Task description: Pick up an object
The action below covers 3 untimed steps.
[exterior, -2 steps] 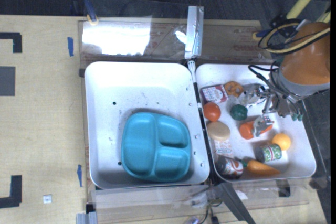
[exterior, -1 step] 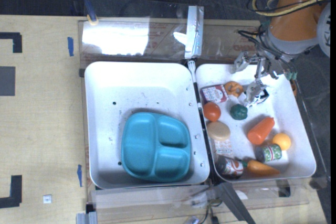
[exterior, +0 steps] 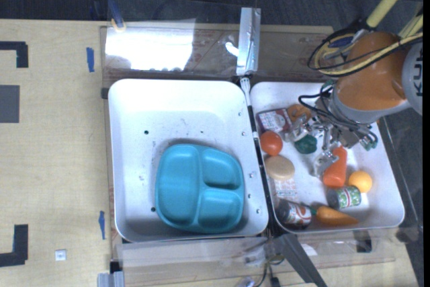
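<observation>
White plastic forms the two shallow bins seen side by side on the bench, the left bin [exterior: 134,104] bearing a teal divided tray [exterior: 199,188] that lies in its lower half. The right bin [exterior: 390,178] is crowded with small toy foods. A red tomato [exterior: 271,143] is seen near the bin's left wall, with a tan egg-shaped piece [exterior: 280,167] just below it. A red-and-white packet [exterior: 272,120] lies above the tomato, and a small dark green piece [exterior: 306,143] rests just to the tomato's right. An orange-red piece [exterior: 336,170] stands near the middle, with a yellow-orange fruit [exterior: 361,181] just beside it on the right. A green-labelled can [exterior: 345,198] lies below that fruit, a carrot [exterior: 336,216] along the bottom wall, and a dark bottle [exterior: 294,212] in the lower left corner.

The arm [exterior: 369,74], orange above the wrist, is reached in from the right and is hung over the upper middle of the right bin. The gripper [exterior: 329,144] is lowered among the objects, just above the orange-red piece. Whether the claw is apart or together cannot be told; nothing is shown clearly between its tips.
</observation>
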Available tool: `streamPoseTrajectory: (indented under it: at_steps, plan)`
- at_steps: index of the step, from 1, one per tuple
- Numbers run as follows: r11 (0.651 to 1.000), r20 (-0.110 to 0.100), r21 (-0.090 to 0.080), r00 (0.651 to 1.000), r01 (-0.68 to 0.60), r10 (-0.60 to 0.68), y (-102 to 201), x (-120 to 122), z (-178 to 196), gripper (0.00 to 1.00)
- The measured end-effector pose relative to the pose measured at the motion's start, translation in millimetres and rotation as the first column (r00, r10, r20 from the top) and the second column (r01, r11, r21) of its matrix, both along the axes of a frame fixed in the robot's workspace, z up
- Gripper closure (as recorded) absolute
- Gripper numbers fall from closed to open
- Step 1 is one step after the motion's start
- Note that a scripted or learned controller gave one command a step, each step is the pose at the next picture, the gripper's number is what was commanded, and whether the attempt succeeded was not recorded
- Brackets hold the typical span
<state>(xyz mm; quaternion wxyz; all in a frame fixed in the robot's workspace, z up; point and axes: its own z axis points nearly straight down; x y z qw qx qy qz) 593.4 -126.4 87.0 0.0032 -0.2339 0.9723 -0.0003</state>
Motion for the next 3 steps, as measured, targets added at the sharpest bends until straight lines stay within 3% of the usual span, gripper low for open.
streamPoseTrajectory:
  at_steps: [1, 2, 3]
  plan:
    - [1.000, 0.013, 0.001, 1.000, 0.004, -0.004, 0.9, 4.1, 14.5, 1.00]
    - [1.000, 0.004, 0.001, 1.000, 0.025, -0.025, 26.3, 36.1, 1.4, 1.00]
    - [1.000, 0.006, 0.000, 1.000, 0.026, -0.026, 33.6, 76.4, 35.1, 1.00]
